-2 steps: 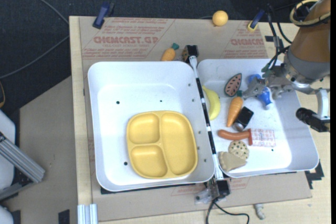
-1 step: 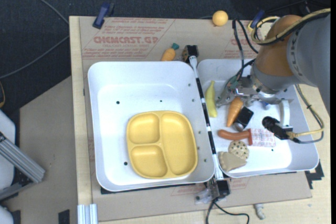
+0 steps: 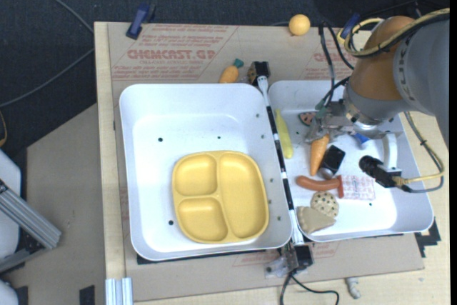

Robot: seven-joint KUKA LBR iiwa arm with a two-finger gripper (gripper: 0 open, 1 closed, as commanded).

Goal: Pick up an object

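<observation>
Carrot: you see an orange toy carrot (image 3: 318,151) in the right bin (image 3: 410,214), near its left-centre, directly under the gripper.
Carrot axis: its long axis runs nearly up and down in the camera view, leaning slightly; the thick end sits up by the gripper and the narrow tip points down toward the near rim.
Gripper: the gripper (image 3: 321,126) hangs low over the carrot's upper end. You cannot tell how wide it stands or whether it has hold of anything, because the wrist covers it.
Close neighbours: a black block (image 3: 332,160) lies just beside the carrot on its right, and a sausage (image 3: 319,183) lies crosswise just below its tip.
Further out: a cookie (image 3: 325,204) and a tan piece (image 3: 314,221) sit near the front rim; a red-and-white packet (image 3: 356,186) lies right of the sausage; a yellow banana (image 3: 285,139) lies along the left wall.
Left bin: the left bin (image 3: 143,118) holds a yellow divided plate (image 3: 218,196).
Bench: a yellow ball (image 3: 300,25) rests beyond the bins.
</observation>
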